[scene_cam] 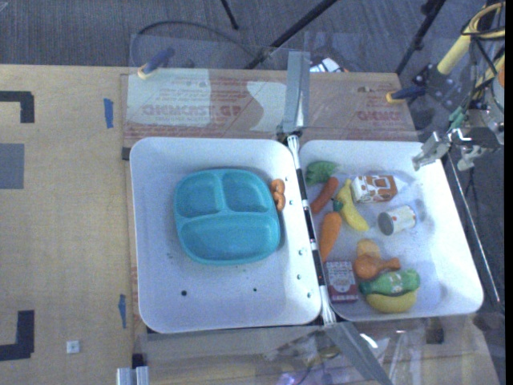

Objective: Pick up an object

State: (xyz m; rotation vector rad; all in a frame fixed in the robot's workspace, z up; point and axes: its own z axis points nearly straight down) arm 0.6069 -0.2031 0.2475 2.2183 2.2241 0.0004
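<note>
You look down from one fixed camera above the bench (pixel 64 215), tilted at a slant and set far enough back to take in both white bins: the left bin (pixel 152 295) and the right bin (pixel 449 207), side by side, with floor beyond.

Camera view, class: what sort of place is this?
Probably a robot test lab: two white bins side by side on a wooden bench, toy food like a carrot for grasping, and tripod legs on carpet.
</note>
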